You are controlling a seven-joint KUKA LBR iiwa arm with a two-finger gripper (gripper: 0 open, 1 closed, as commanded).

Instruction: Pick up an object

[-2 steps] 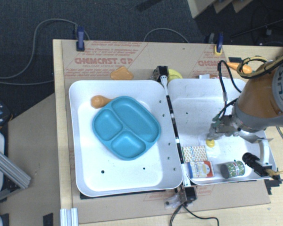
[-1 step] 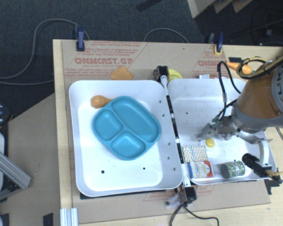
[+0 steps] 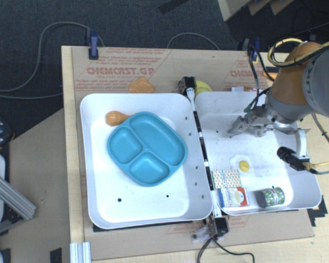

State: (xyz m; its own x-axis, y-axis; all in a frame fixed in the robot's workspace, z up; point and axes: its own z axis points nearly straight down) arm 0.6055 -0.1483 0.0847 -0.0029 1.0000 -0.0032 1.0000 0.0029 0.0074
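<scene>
A blue clamp (image 3: 93,45) grips the table's (image 3: 153,62) far edge at eleven o'clock; grey cables (image 3: 44,34) trail over dark carpet (image 3: 22,15).

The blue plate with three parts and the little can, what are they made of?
The blue plate looks like plastic: one even colour, soft moulded edges, a dull sheen. The little can seems to be metal with a green label, though it's too small to be sure.

Blue divided plate (image 3: 147,147), white bins (image 3: 98,147), orange-banded grey arm (image 3: 312,81), green-labelled can (image 3: 270,196)
</scene>
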